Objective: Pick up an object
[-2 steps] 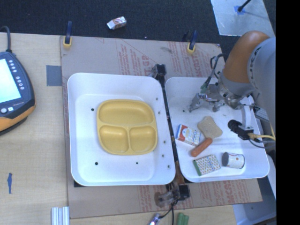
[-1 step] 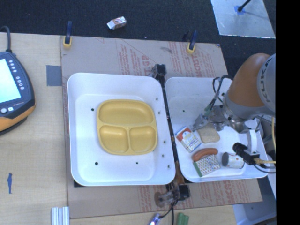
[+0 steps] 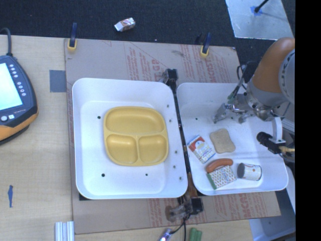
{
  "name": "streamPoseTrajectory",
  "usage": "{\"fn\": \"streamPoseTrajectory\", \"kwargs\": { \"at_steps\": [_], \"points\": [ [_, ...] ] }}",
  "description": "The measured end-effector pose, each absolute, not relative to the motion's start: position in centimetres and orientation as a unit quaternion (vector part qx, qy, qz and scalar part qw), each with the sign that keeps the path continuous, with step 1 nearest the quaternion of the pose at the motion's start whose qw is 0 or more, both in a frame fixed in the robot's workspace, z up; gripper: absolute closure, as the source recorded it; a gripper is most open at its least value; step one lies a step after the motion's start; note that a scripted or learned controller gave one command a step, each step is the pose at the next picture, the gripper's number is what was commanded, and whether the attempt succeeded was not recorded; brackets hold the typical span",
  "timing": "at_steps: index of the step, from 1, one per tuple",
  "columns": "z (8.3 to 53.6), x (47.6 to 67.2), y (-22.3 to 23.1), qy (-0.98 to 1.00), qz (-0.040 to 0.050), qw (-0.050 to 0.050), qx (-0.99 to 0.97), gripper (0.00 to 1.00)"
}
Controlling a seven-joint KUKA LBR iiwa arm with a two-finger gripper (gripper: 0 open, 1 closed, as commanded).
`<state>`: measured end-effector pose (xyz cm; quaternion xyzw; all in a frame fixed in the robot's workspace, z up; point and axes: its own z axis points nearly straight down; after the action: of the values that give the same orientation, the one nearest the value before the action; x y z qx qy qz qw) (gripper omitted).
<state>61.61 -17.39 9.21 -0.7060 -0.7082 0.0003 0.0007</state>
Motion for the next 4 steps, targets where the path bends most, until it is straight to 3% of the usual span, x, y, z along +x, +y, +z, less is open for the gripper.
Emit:
{"fn": "streamPoseTrajectory", "kwargs": {
  "at_steps": [2, 3, 4],
  "points": [
    [9.1, 51.4, -13.7, -0.709, 0.0017, 0.001, -0.705, 0.00],
    [9.2, 56.3, -9.5, -0.710, 0.0017, 0.001, -0.704, 0.00],
    [10.2, 64.0, -15.6, -0.708, 0.0003, 0.000, -0.706, 0.00]
  ]
}}
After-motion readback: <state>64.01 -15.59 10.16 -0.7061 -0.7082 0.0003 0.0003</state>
